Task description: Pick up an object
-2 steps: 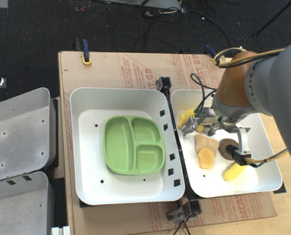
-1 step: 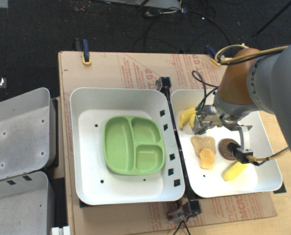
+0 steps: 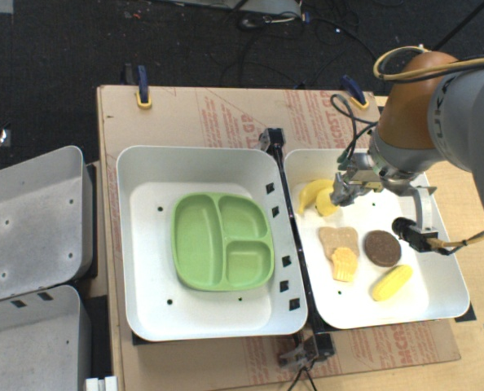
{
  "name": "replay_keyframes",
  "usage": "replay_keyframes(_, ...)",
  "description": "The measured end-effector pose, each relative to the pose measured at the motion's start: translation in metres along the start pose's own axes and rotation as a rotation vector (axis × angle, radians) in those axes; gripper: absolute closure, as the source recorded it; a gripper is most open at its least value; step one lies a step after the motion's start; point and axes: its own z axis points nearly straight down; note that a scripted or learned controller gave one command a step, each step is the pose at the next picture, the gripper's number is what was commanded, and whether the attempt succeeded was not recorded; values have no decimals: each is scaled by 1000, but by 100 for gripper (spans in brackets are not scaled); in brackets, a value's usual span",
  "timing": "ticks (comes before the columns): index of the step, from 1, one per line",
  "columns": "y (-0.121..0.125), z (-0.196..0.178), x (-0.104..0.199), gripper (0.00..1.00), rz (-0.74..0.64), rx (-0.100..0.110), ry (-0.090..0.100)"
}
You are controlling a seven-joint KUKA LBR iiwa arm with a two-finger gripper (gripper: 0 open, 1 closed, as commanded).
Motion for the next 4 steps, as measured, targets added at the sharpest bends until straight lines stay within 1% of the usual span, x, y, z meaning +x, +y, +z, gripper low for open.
replay_keyframes(1, -2, -60, -8, 100, 3, -2, -1)
replay_keyframes(2, -3, -107, 0, 100, -1, -2, 0)
replay_keyframes(3, -6, -94, 61, 100, -6, 5, 2)
replay_keyframes(4, -1, -84, 112, 100, -6, 6, 2)
